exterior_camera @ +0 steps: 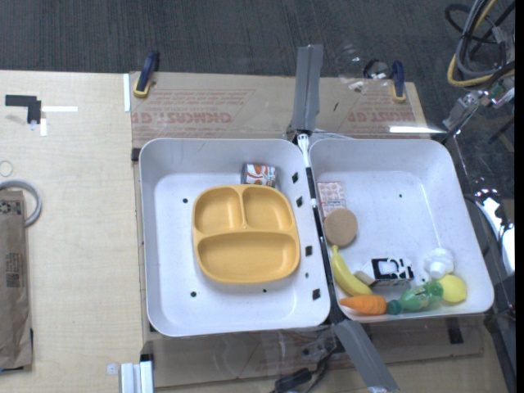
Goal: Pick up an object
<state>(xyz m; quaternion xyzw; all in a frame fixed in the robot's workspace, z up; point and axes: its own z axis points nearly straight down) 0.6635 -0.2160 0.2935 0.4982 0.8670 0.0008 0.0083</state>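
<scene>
In the lower right of the frame, the right bin (pixel 446 166) holds the candidates clustered along its near wall: banana (pixel 347 274), carrot (pixel 363 304), lemon (pixel 453 289), brown disc (pixel 341 227). Wall proximity restricts approach. Jaws state: cannot tell.

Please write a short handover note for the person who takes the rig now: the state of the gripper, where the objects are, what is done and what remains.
Gripper: no object held or lifted at this moment.
Left bin: yellow divided plate in the middle, small printed carton just beyond it.
Right bin: brown round object and a small packet by the left wall; banana, carrot, black-and-white box, green toy, lemon and white object crowded along the near edge.
Done: nothing picked yet.
Left: pick any one object.
</scene>
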